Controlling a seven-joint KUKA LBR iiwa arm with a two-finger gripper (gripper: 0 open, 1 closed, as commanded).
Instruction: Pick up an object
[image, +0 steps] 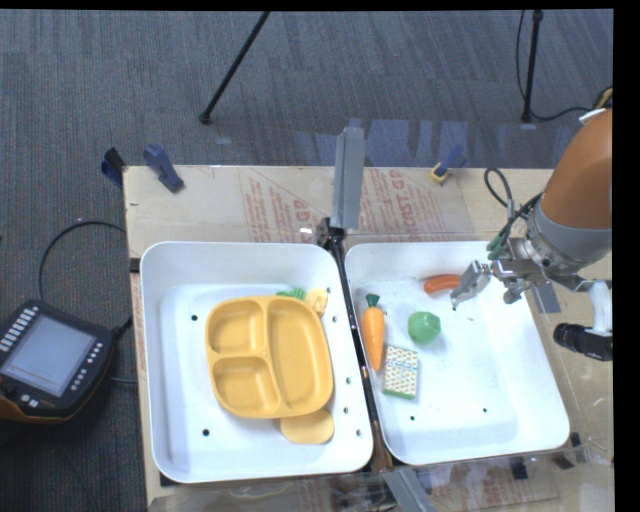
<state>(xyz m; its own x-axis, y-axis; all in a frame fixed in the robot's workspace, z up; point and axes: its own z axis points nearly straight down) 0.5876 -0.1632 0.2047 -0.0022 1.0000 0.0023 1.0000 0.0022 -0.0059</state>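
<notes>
Gripper (478, 283) above right bin (520, 420), fingers spread apart, holding nothing, just beside orange sausage (441, 285).

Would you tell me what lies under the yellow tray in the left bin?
A yellow round piece pokes out beneath the tray at its near edge, and something green and pale yellow peeks out at its far edge. The tray covers the rest of both, so I cannot name them.

Both bins (170, 300) look like smooth, slightly glossy white plastic. The divided tray (268, 357) is matt yellow plastic. The carrot (373, 335) and green ball (424, 326) have a smooth plastic sheen. The bench (240, 205) top looks like raw printed cardboard; the floor (100, 90) is rough grey carpet.
</notes>
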